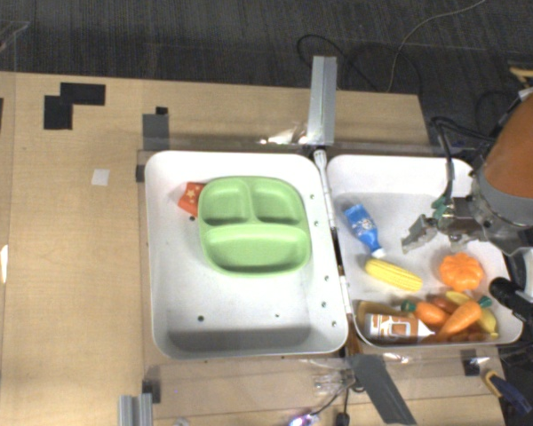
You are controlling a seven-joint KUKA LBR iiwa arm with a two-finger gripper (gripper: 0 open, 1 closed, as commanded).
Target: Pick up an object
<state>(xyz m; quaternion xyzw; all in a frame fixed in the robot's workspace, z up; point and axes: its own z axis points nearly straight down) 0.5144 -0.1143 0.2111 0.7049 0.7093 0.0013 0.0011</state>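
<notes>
The right bin [391, 171] holds a blue packet [361, 226], a yellow corn cob [393, 275], an orange round fruit [461, 272], carrots [453, 316] and a brown bottle [393, 327] along its front wall. My gripper [420, 234] hangs over the right bin's middle, right of the blue packet and above-left of the orange fruit. Its fingers look slightly apart with nothing between them.
The left bin [169, 273] carries a green divided plate [252, 223] with a small red item [190, 199] at its left edge. A metal post [322, 105] stands behind the divide between the bins. The arm's orange band [526, 145] sits at the right.
</notes>
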